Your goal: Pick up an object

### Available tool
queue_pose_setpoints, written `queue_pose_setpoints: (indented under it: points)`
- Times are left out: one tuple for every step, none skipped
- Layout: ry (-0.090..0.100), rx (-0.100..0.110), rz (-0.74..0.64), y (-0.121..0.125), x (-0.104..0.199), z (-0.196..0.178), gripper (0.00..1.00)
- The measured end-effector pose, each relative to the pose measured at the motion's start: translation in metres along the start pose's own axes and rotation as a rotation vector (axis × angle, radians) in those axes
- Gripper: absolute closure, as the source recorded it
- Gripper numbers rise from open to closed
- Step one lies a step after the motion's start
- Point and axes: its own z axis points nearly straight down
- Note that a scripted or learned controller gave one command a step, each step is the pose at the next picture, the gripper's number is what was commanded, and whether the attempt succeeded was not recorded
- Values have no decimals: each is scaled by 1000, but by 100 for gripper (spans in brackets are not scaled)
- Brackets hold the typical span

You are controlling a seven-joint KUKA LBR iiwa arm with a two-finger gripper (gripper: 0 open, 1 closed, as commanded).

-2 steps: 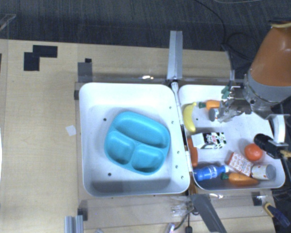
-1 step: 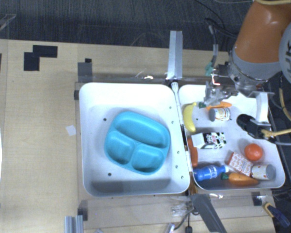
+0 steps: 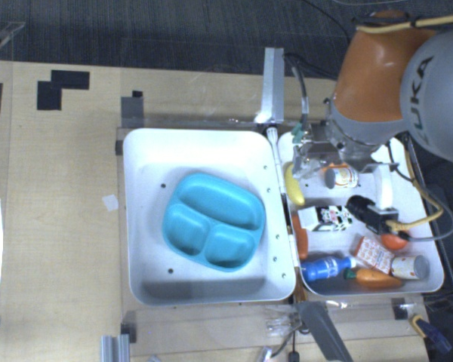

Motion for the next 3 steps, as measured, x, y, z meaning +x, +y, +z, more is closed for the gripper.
queue_pose_setpoints:
  points:
    - [0, -4, -4, 2, 0, -11, 100]
    - [0, 4, 190, 8, -27, 37, 100]
    - [0, 1, 114, -8, 22, 14, 100]
